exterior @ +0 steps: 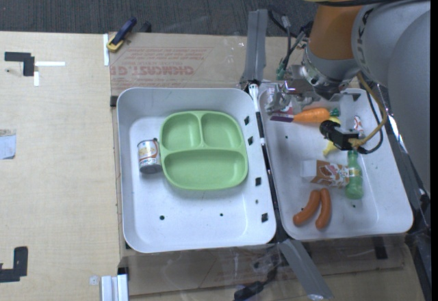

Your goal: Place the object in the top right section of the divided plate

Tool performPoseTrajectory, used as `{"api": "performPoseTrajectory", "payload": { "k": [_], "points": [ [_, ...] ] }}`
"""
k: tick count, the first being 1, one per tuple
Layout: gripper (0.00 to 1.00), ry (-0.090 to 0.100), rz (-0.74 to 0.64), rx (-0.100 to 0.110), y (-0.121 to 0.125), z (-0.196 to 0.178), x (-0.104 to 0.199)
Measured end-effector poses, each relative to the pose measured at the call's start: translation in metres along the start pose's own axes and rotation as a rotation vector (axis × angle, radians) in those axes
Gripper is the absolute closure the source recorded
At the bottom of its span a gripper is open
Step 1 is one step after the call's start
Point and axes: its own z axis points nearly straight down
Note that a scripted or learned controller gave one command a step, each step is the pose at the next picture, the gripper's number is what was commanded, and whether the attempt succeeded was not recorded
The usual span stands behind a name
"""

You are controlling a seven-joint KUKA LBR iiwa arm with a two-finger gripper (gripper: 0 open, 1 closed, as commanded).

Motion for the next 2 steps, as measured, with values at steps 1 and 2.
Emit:
{"api": "performPoseTrajectory", "payload": {
  "k": [1,2],
  "points": [
    [1.0,0.001,-0.26,0.0,-0.0058,-0.0001,0.0635],
    [0.0,0.001,-0.259,0.0,-0.0058,-0.0002,0.0633]
  ]
}}
